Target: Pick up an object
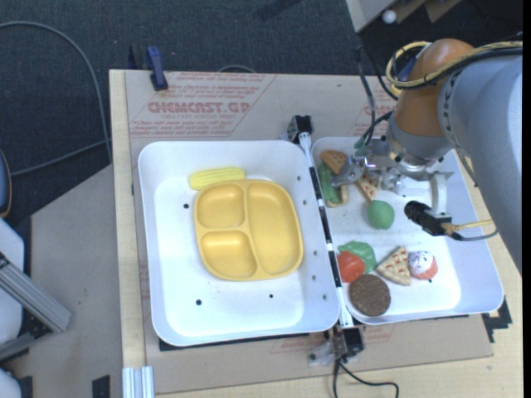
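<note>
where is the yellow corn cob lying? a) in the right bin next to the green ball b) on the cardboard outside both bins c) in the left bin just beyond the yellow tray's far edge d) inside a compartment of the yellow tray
c: the yellow corn cob lies on the floor of the left white bin, right against the far edge of the yellow three-compartment plastic tray, not in a compartment.

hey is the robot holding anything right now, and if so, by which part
It cannot be told. The gripper is low over the right bin, near a small orange piece, but its grip is hidden.
</note>
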Tool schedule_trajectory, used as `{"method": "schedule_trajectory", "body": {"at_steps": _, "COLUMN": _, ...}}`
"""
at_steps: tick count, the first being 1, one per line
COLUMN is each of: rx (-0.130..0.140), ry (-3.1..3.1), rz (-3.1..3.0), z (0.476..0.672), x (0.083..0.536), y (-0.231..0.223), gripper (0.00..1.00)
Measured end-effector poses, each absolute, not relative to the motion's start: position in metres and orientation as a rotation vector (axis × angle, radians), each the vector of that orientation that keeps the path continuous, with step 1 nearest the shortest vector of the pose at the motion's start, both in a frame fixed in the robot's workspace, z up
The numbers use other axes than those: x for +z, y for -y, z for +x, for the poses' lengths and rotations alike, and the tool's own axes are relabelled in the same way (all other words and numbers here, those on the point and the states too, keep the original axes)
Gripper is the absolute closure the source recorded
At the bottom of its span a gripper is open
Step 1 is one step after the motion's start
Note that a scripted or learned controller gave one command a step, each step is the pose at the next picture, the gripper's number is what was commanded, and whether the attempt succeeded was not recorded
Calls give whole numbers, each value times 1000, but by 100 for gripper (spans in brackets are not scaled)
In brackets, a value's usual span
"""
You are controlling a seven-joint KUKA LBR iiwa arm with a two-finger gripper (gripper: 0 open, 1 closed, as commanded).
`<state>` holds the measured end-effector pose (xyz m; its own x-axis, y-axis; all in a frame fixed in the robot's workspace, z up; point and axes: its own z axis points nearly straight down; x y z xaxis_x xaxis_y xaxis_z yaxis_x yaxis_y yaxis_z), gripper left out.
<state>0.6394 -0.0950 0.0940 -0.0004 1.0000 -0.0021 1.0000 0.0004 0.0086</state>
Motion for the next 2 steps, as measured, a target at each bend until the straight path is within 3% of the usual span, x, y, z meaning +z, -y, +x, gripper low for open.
{"method": "schedule_trajectory", "body": {"at_steps": 1, "rx": 21, "ry": -2216, "rz": 2216, "z": 642, "x": 107, "y": 91, "gripper": 100}}
{"method": "schedule_trajectory", "body": {"at_steps": 2, "rx": 1, "ry": -2223, "rz": 2220, "z": 567, "x": 223, "y": 48, "gripper": 100}}
